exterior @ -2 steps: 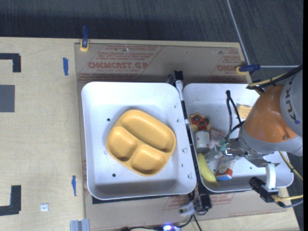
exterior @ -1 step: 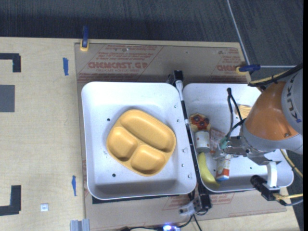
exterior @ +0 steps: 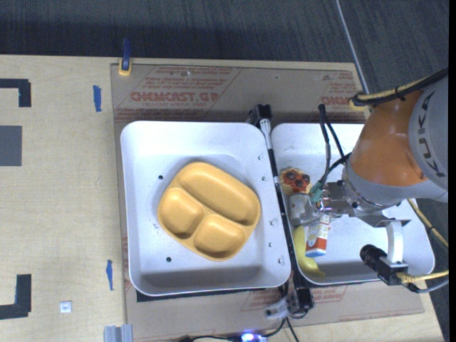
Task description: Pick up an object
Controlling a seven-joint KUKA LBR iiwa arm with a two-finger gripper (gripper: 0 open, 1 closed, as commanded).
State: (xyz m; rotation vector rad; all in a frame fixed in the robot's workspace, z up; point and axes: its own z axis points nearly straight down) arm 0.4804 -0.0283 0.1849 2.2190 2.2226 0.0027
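Wooden bench (exterior: 57, 212) bears two white bins (exterior: 142, 212).

Grey arm (exterior: 420, 155) — broad orange band, black cables, dark lettering.

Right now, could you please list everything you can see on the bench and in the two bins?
Left bin: one, white, left half of the bench.
Divided tray: one, yellow, three compartments, lying in the left bin.
Right bin: one, white, beside the left bin.
Small packet: one, orange and red print, near the right bin's left wall.
Tube-like item: one, white with red and blue, in the right bin below the end effector.
Yellow item: one, along the right bin's left wall, partly hidden.
Clamp: one, blue and yellow, at the board's far left corner.
Arm: one, grey with orange band, over the right bin.
End effector: one, low in the right bin.
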